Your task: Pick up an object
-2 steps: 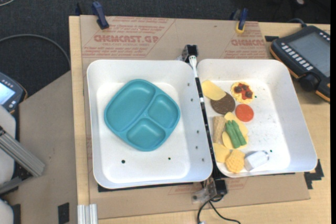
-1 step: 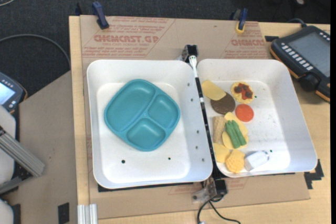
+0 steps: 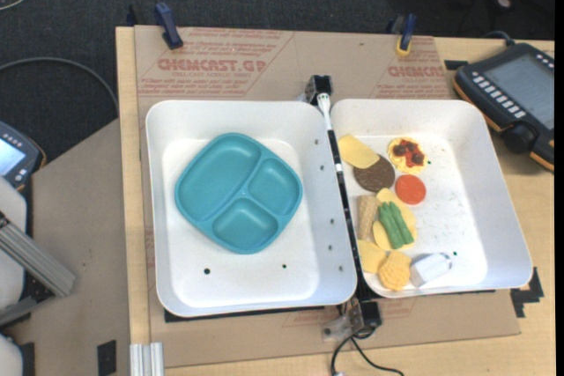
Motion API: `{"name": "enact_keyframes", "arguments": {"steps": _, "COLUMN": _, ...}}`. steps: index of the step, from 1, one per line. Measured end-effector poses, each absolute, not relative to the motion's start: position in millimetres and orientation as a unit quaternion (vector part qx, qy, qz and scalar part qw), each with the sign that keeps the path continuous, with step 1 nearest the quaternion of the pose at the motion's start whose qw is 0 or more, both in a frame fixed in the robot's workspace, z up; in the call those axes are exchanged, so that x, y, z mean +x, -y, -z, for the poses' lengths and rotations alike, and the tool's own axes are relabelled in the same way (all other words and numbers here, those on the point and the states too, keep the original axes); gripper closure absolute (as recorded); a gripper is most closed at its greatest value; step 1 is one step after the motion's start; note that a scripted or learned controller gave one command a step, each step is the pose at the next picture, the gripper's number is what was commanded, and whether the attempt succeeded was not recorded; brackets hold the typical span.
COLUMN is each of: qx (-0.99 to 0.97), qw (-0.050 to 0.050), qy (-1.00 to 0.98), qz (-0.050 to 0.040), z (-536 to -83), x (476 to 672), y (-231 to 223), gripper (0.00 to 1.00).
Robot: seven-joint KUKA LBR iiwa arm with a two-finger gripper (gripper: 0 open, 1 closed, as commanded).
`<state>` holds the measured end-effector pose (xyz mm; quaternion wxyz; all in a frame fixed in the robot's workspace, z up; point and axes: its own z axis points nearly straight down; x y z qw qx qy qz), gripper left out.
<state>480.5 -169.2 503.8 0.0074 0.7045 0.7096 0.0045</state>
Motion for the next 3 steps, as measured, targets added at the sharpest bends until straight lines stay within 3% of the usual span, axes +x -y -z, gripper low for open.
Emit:
{"name": "enact_keyframes", "arguments": {"steps": 1, "qx": 0.708, "qw": -0.004, "qy": -0.707, "qz": 0.0026, "z": -393.7, "x": 478.5, "y": 183.6, "gripper": 1.00}}
{"name": "enact_keyframes", "arguments": {"steps": 2, "qx": 0.708, "qw": 0.008, "qy": -0.706, "qz": -0.0021, "z": -507.2, "x": 479.2, "y": 226.9, "gripper": 1.00}}
{"name": "enact_keyframes", "arguments": {"steps": 3, "qx": 0.706, "qw": 0.004, "qy": -0.708, "qz": -0.0017, "z": -537.9, "x": 479.9, "y": 189.9, "gripper": 1.00}}
